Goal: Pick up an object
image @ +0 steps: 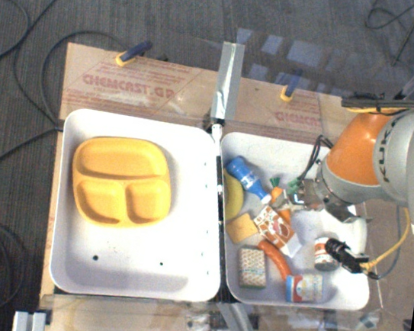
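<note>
Gripper (300, 200): low in the right bin, at its upper middle, under the orange band; cannot tell how the jaws stand, wrist covers them.
Arm (394, 154): grey, comes in from the right over the right bin's far corner.
Landmark: right bin (357, 295), white, shallow.
Packet (273, 223): red and white, just below-left of the gripper, near the bin's centre; nothing seen between the jaws.
Blue bottle (243, 174): upper left of the bin, white cap toward the gripper.
Banana (233, 194): along the bin's left wall, just under the bottle.
Sponge (242, 227): tan square, left of centre, touching the packet's lower left.
Orange tool (278, 259): slanted, below the packet.
Mesh block (252, 268): lower left of the bin, beside the orange tool.
Can (325, 252): right of centre, red and white.
Blue carton (304, 287): near the bin's front wall.
Left bin (130, 269): beside the right bin, walls touching.
Yellow tray (122, 180): three compartments, in the left bin's upper half.
</note>
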